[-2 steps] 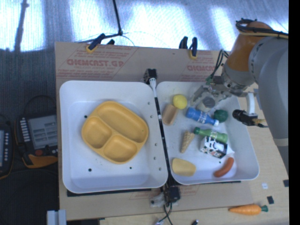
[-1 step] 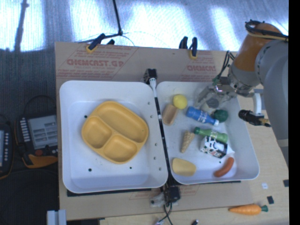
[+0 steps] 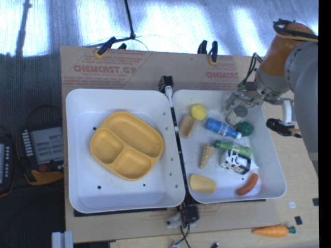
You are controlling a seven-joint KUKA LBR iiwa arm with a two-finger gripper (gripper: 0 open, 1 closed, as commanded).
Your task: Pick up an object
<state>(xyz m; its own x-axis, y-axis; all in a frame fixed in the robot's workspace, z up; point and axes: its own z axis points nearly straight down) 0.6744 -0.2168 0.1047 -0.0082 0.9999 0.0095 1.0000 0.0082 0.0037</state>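
Green object (image 3: 244, 128): likely target, right bin (image 3: 274, 177), far-right part, touching blue bottle (image 3: 222, 128) cap end. Gripper (image 3: 237, 109) hovers just above, beside it, poised for descent. Finger opening: cannot tell, nothing visibly held. Yellow tray (image 3: 126, 145) alone in left bin (image 3: 77, 190), likely drop side.

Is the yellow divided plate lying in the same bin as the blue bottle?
No. The yellow plate lies in the left bin, while the blue bottle lies in the right bin.
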